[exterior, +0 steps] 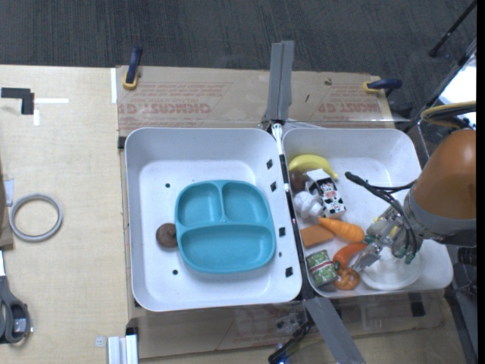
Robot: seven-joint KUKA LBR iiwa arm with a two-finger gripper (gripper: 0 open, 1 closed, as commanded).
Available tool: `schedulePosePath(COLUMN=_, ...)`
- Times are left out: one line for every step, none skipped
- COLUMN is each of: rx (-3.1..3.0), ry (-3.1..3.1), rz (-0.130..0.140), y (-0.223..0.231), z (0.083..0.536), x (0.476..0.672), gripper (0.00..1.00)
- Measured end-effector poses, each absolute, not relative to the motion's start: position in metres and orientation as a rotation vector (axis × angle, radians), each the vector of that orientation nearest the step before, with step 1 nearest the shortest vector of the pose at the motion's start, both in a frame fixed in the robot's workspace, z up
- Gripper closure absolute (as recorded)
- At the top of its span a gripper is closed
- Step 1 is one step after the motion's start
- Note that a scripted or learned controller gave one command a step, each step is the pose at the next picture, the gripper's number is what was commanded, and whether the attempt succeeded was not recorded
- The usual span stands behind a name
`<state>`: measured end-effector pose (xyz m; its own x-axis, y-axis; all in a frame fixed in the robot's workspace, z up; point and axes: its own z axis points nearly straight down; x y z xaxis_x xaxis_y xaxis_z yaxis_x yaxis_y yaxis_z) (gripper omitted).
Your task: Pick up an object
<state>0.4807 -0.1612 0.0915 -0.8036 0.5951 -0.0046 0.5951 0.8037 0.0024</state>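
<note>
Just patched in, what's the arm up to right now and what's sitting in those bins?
The arm's hand is low in the right bin, at the near end of a heap of toy food: a banana, a carrot and other small pieces. I can't tell whether it holds anything. The left bin holds a blue divided plate with a small brown round thing beside its left edge.

Place: a robotics lab, I'd say (no home of mine).
Bench [61,165]: bare plywood, cardboard [250,97] clamped down.
Bins [144,226]: two white trays.
Floor [189,14]: dark carpet.
</note>
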Motion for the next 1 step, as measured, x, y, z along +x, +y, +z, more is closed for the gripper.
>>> schedulePosePath(rx=0.963, ry=2.992, rz=0.0, y=-0.1096, z=0.0897, x=0.5272, gripper=0.0)
